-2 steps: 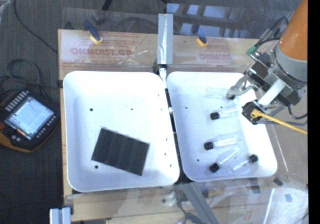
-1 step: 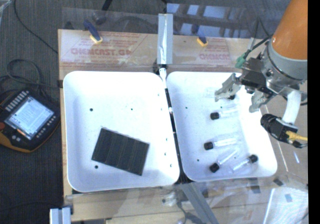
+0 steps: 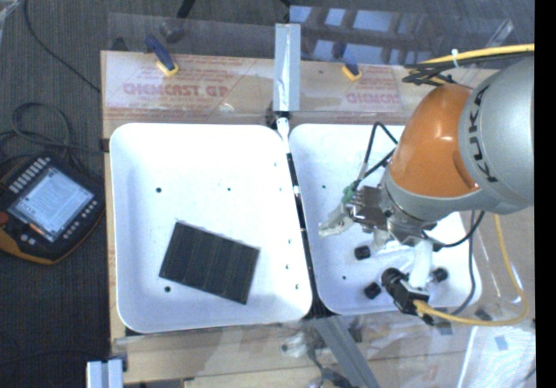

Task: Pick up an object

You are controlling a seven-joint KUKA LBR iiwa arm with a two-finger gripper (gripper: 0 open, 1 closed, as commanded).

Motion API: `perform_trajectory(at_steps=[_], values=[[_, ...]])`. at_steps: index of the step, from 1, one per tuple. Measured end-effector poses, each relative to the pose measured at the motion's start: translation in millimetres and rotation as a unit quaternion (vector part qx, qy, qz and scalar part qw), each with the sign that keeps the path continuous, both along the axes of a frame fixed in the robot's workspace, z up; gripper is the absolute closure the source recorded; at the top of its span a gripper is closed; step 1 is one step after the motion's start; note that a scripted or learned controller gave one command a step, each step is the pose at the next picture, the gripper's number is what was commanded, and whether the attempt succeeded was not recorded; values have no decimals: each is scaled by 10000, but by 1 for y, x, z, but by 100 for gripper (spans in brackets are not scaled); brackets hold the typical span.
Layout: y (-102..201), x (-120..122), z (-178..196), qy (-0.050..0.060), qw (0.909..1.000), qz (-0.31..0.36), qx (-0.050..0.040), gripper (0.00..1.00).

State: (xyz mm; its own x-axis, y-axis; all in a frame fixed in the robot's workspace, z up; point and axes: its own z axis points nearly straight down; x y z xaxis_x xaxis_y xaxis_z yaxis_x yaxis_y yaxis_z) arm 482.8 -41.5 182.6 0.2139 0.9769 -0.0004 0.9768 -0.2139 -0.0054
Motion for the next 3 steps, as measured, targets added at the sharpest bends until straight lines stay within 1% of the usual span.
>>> perform_trajectory(at_steps=[1,2,3], values=[[-27,23,252,-26,9916,1292,-12,0],[-15,1,79,-17,9797,2003,4,0],[-30,1,120,-25,9505,3109,1,0]])
